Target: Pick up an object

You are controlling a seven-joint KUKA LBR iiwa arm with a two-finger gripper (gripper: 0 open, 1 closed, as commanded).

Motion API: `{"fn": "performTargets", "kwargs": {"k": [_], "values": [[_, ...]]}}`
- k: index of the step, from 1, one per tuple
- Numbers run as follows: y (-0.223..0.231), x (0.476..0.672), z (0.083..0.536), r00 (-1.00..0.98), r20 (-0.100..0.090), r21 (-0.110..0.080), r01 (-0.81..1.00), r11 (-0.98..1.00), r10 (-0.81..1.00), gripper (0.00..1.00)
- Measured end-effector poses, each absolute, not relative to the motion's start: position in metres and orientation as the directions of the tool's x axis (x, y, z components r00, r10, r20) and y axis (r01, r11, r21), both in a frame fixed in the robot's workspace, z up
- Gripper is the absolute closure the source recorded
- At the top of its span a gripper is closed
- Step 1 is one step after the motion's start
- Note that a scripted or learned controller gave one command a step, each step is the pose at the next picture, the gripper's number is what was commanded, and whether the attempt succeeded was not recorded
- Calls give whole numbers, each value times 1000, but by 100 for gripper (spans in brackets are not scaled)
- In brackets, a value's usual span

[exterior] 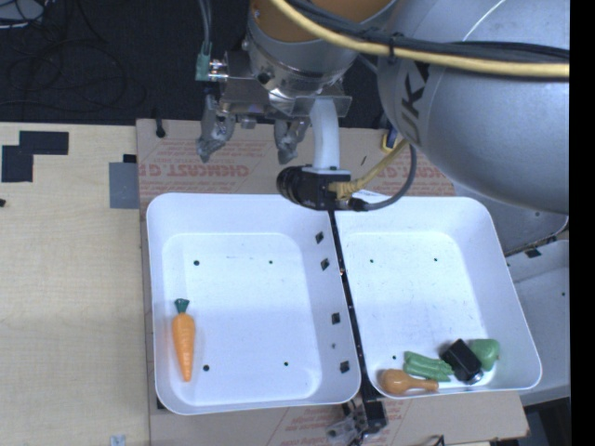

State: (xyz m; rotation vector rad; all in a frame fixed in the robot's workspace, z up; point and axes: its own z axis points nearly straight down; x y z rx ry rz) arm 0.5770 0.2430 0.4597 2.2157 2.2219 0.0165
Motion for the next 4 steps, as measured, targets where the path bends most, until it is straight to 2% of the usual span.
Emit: {"fn": "performTargets", "kwargs": {"k": [1, 2, 3, 4], "values": [[244, 576, 450, -5, -2, -4, 1000, 5, 1000, 0], [245, 576, 460, -12, -4, -7, 1000, 12, 1000, 100], [244, 573, 372, -1, -6, -13, 1000, 1, 1000, 100], [243, 629, 522, -3, 3, 13, 1000, 3, 1000, 100]]}}
